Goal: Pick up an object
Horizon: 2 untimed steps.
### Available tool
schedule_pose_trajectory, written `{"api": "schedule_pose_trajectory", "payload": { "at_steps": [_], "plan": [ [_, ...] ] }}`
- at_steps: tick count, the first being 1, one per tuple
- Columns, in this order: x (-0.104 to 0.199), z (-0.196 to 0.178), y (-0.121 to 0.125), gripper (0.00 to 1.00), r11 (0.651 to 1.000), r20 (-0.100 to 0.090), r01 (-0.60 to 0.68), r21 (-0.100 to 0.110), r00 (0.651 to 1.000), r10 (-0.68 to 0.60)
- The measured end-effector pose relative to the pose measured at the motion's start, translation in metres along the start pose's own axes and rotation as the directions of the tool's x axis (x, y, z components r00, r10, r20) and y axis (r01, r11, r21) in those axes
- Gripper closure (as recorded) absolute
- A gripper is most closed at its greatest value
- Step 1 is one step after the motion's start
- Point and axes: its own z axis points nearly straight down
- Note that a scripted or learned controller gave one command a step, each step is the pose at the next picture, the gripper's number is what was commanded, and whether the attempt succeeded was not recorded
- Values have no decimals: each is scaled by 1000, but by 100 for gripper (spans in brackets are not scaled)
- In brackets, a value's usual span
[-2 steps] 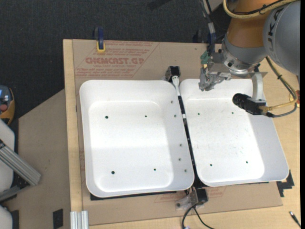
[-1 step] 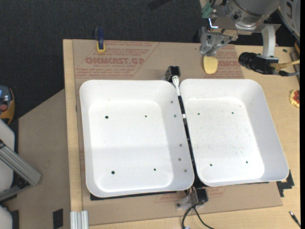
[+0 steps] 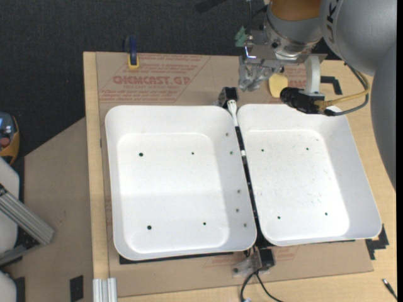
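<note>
A small black clamp [image 3: 263,257] with its cable sits at the bench's [image 3: 94,187] near edge, between the left bin [image 3: 113,168] and right bin [image 3: 359,187]. The gripper [image 3: 254,77] hangs over the right bin's far-left corner, with a pale yellow piece [image 3: 275,84] just beside it. Whether the gripper is clenched or released, I cannot tell. This looks like the reach; next it needs a target under it. Dark carpet [image 3: 50,24] surrounds the bench.

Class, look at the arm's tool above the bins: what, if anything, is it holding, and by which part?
It cannot be told. The tool hangs beyond the right bin, close beside a small yellow object; no hold shows.
</note>
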Motion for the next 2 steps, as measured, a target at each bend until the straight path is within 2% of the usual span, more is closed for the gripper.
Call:
{"api": "schedule_pose_trajectory", "payload": {
  "at_steps": [1,2],
  "plan": [
    [-97,-24,1,100,1000,4,-8,-8,1000,8],
    [-63,37,0,100,1000,0,0,2,1000,0]
  ]
}}
